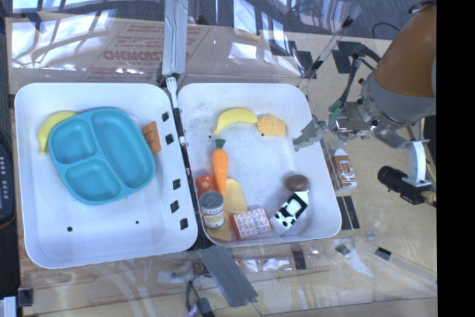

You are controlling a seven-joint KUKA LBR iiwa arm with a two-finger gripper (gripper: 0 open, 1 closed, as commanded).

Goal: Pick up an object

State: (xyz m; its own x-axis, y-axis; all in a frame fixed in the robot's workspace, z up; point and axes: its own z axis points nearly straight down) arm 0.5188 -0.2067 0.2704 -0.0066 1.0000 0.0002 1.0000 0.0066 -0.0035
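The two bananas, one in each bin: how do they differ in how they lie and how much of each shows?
The banana in the right bin lies in full view on the bin floor, next to a yellow waffle-like piece; the banana in the left bin is partly covered by the blue divided tray, so only its curved edge shows. The right one arches upward; the left one curves around the tray's corner. Both are yellow.

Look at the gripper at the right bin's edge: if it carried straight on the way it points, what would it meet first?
The gripper points left across the right-hand shallow white bin. Going straight on, it would probably first meet the yellow textured round toy, with the yellow plastic banana just beyond. Its height above the bin is unclear, so it might pass over them.
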